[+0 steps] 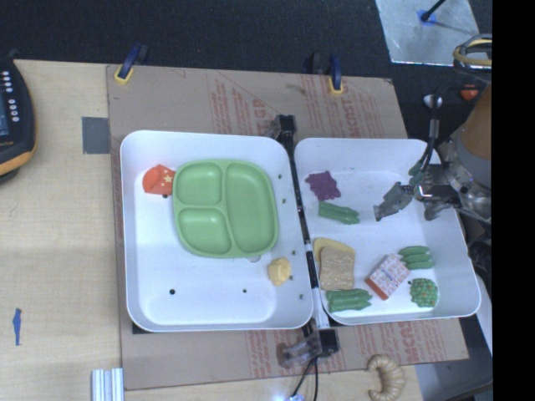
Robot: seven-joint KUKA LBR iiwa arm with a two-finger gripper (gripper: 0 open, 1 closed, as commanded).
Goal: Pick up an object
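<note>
My gripper [410, 209] hangs over the upper right part of the right bin [368, 153], open, with nothing between its fingers. Its left fingertip [385, 209] points toward a green pickle [338, 214] a short way to its left. Below the gripper lie green pods [415, 256], a red and white packet [388, 276] and a broccoli piece [424, 291]. A purple item [323, 184] lies at the bin's upper left. A bread slice [337, 266] and green beans [349, 300] lie along its lower left.
The left bin [150, 299] holds a green divided plate [226, 207], a red item [158, 180] at its upper left and a small yellow item [279, 270] near the dividing rim. A beige curled object [386, 377] lies on the cardboard below the bins.
</note>
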